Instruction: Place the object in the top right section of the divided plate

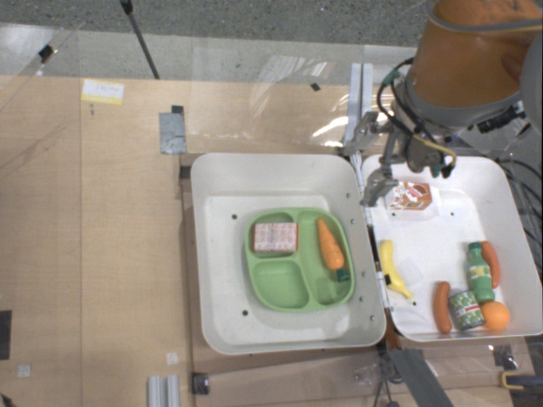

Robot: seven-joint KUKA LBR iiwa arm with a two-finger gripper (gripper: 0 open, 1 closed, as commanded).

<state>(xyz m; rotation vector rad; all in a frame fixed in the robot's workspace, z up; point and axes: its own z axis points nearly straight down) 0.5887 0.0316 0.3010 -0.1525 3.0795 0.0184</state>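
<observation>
No writing is legible on the red-and-white packet (411,197) beside the pincer (377,186), whose opening I cannot tell.

A robotics lab, plainly. A plywood bench (93,227) carries two white bins (212,227) under a clear screen (254,66). Toy food fills a green divided plate (288,291), beside the robot arm (475,41).

one fixed overhead camera, apparently slanted, overlooking both bins (212,227).
</observation>
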